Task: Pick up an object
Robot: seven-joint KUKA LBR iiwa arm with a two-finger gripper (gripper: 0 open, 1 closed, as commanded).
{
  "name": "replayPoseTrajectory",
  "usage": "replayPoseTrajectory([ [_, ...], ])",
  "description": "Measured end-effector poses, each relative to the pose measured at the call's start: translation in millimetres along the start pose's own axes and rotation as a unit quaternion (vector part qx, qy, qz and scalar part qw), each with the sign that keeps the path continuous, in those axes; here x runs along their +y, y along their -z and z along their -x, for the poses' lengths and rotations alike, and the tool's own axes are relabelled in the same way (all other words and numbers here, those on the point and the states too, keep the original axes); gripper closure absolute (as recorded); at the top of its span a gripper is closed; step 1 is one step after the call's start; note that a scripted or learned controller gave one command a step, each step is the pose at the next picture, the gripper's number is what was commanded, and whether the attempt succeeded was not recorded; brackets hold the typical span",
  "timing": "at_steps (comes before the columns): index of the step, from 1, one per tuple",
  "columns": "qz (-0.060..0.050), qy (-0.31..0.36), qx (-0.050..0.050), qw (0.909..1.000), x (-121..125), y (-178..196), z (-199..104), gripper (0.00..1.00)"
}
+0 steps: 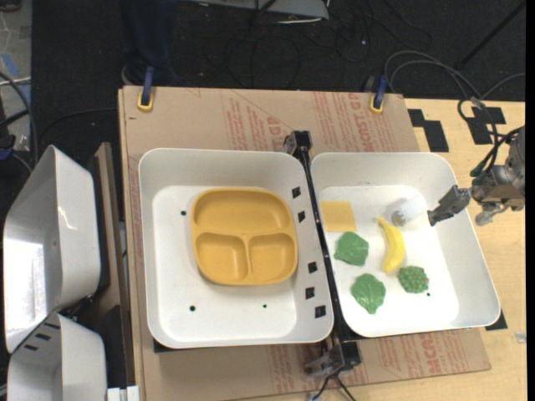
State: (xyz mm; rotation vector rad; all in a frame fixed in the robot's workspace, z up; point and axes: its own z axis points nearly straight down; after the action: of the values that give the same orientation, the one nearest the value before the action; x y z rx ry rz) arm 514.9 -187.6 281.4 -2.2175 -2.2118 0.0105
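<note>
The right bin [468,249] holds a yellow banana [392,246], a pale yellow square slice [338,216], a small white object [408,210], two green leafy pieces [352,248] [368,292] and a green broccoli floret [413,279]. My gripper [468,209] hangs over the bin's right rim, to the right of the white object. It is open, with one dark finger [448,205] pointing toward the white object. Nothing lies between the fingers.
The left bin [159,224] carries a yellow three-compartment plate [245,235]. Both bins rest on a cardboard sheet [251,115] clamped at the back. White tubs [46,232] stand off the bench's left side. Cables run near the arm at the right.
</note>
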Motion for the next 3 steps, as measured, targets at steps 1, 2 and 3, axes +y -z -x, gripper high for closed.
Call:
replayPoseTrajectory([
  [1, 0.006, 0.002, -0.001, 1.0000, 2.0, 6.0, -0.6, 0.00],
  [2, 0.003, 0.000, 0.000, 1.0000, -4.1, -55.6, -0.3, 0.00],
  [3, 0.003, 0.001, 0.000, 1.0000, 1.6, -117.7, -4.1, 0.00],
])
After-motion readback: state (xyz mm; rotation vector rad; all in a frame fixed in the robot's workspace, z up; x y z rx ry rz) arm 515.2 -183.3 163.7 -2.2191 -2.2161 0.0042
